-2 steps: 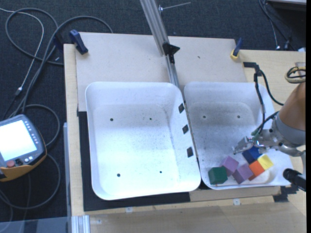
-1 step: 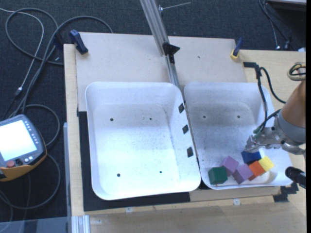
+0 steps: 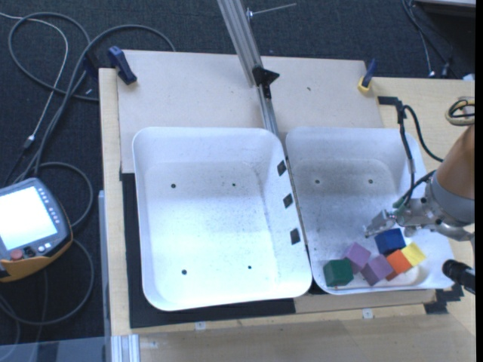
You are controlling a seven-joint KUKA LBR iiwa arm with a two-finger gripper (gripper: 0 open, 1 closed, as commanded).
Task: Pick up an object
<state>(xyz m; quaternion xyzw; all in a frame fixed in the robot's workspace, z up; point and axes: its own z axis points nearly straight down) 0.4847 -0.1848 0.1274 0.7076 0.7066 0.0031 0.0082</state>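
Blocks sit clustered at about 5 o'clock in the right bin point(image 3: 339, 157), pressed toward its near rim: a green block point(image 3: 338, 271) furthest toward 9 o'clock, two purple blocks point(image 3: 358, 254) point(image 3: 373, 271) beside it, an orange block point(image 3: 398, 264), a yellow block point(image 3: 413, 256) and a blue block point(image 3: 389, 240) on the far side of the group. They lie touching or just beside one another, with little room between them and the bin's near edge.

The pincer point(image 3: 379, 225) reaches in from 3 o'clock, low over the right bin, its tip just beside the blue block on that block's 11 o'clock side. Whether its fingers are parted or closed I cannot tell — the metal parts blur together, and no block is seen between them.

Most of the right bin's floor, from the middle out to 12 o'clock, is open room. The left bin point(image 3: 151, 202) lies alongside, the two rims meeting along a slanted line where three small black tabs point(image 3: 287, 200) sit. A metal rail point(image 3: 241, 32) runs in from 12 o'clock across the worktop point(image 3: 189, 89) to that seam. A blue clamp point(image 3: 122, 63) grips the worktop's far corner at 10 o'clock — a yellow clamp point(image 3: 367, 81) the corner at 1 o'clock.
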